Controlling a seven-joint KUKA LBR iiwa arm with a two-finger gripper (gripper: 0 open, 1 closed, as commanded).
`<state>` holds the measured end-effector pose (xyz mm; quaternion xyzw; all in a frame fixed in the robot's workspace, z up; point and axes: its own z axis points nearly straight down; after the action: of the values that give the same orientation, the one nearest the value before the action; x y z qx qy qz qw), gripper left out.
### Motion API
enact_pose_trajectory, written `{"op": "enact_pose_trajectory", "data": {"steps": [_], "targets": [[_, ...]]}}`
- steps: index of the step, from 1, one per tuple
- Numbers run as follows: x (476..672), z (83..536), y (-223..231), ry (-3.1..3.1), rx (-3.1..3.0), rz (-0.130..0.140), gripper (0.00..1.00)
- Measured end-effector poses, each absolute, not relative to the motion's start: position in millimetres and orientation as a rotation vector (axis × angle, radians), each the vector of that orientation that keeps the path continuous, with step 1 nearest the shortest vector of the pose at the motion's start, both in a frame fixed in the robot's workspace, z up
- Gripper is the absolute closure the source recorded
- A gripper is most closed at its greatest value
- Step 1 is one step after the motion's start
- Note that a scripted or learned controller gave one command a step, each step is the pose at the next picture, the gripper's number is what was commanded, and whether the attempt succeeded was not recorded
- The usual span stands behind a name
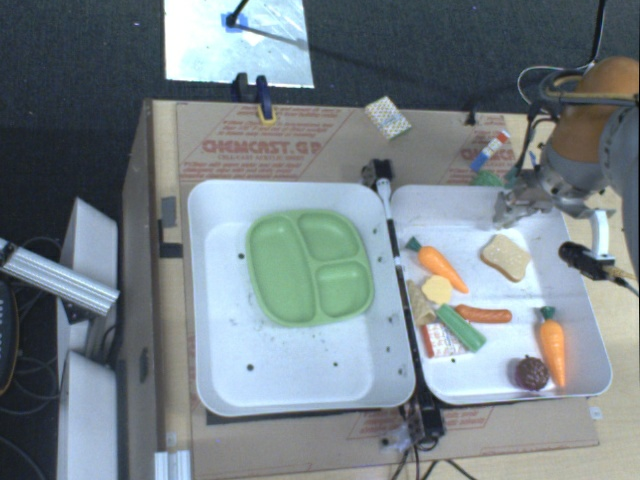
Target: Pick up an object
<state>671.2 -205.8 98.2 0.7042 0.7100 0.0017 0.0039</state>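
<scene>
The right bin (470,213) holds several toy foods. A bread slice (506,257) lies near its back right. One carrot (440,267) lies at the middle left, a second carrot (553,346) at the front right. Between them are a yellow piece (437,290), a red sausage (484,315), a green stick (462,328) and a red-and-white box (440,341). A dark round fruit (531,372) sits at the front. My gripper (510,209) hangs low over the bin's back right, just behind the bread slice, with nothing seen in it.
The left bin (220,268) carries a green compartment plate (309,267). Behind the bins on the cardboard lie a small patterned block (387,117) and a red-and-blue item (488,152). A blue-and-yellow clamp (263,98) stands at the back edge.
</scene>
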Motion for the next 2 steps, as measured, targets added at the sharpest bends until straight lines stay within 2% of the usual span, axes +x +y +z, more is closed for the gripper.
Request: {"op": "enact_pose_trajectory", "data": {"steps": [1, 2], "targets": [[671.1, 98.0, -205.8, 2.225, 2.207, 0.005, 0.00], [670.4, 88.0, -205.5, 2.226, 2.213, 0.003, 0.00]]}}
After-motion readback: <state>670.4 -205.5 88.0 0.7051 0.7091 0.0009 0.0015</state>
